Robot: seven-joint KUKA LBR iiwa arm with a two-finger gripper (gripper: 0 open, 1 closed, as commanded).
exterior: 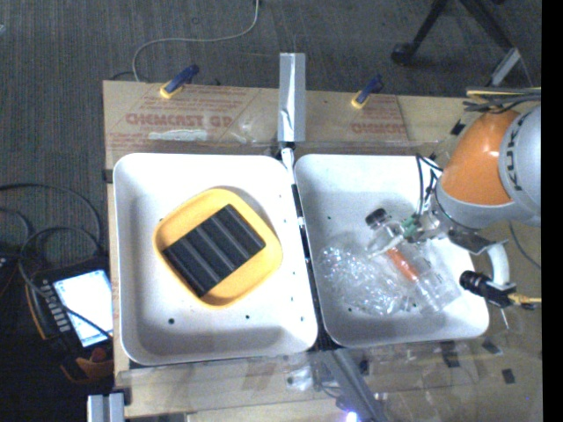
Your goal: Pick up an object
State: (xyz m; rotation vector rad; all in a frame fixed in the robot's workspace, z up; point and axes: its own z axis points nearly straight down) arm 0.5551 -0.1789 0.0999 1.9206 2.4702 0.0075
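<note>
In the left bin (pixel 132 262) lies a yellow block with a black ribbed top (pixel 218 245). In the right bin (pixel 343 183), the gripper (pixel 393 233) reaches down at clear crumpled plastic packaging (pixel 387 275). I judge this the grasping step; next, close and lift.

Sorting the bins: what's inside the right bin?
The right bin holds crumpled clear plastic packaging with something orange in it. The gripper covers part of it, so what's beneath stays hidden.
</note>
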